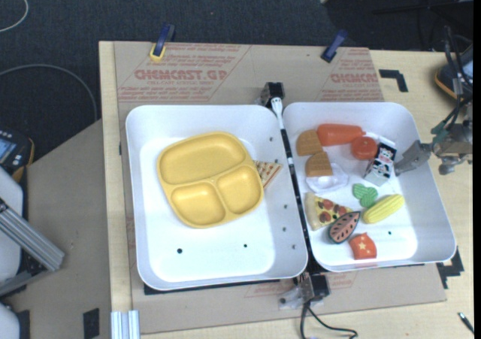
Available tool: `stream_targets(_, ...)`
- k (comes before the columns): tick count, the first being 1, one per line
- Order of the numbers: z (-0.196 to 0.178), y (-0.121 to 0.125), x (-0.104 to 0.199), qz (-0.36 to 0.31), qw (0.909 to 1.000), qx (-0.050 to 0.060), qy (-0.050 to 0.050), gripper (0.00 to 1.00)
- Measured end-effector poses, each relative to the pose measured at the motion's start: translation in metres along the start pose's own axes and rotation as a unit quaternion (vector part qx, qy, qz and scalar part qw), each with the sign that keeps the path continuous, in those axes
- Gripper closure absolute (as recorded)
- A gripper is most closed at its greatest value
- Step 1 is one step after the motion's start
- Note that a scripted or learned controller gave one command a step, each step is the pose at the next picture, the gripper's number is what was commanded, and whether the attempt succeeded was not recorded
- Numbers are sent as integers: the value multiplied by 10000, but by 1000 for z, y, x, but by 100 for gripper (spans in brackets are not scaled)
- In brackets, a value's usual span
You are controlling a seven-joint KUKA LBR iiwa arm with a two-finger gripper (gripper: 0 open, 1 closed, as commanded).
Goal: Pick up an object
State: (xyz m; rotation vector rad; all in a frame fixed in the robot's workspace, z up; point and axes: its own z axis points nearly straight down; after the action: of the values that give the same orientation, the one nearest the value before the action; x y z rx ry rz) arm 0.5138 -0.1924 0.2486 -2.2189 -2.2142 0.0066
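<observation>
Closest to the camera is the front rim of the right bin (391, 261), the bin the claw (410, 158) hangs over from its right wall. Can't tell if the claw is open or closed from this angle, and nothing is visibly in its grip.

Nearer the camera than the claw and off to its left, a red chunk (363, 246) sits in front of a dark oval slice (344, 227), with a pizza wedge (322, 210) beside that. A yellow corn cob (383, 208) and a green piece (365, 195) lie a bit closer to the claw, still on its near side.

Just beside the claw, to its left, a small white box (382, 161) stands next to a red ball-ish thing (364, 147). Further left there's a brown wedge (319, 164), and beyond it an orange sausage shape (338, 133).

Well apart to the claw's left, the left bin (143, 180) holds a yellow divided plate (210, 178) with a waffle triangle (268, 172) touching its edge.

Far side: two blue clamps (161, 40) on the cardboard (248, 74).
</observation>
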Motion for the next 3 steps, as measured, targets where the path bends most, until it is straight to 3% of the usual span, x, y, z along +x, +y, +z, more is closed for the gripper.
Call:
stream_targets(1,-4,2,0,-11,10000,-42,-11,0)
stream_targets(3,103,4,1,-6,10000,-1,6,0)
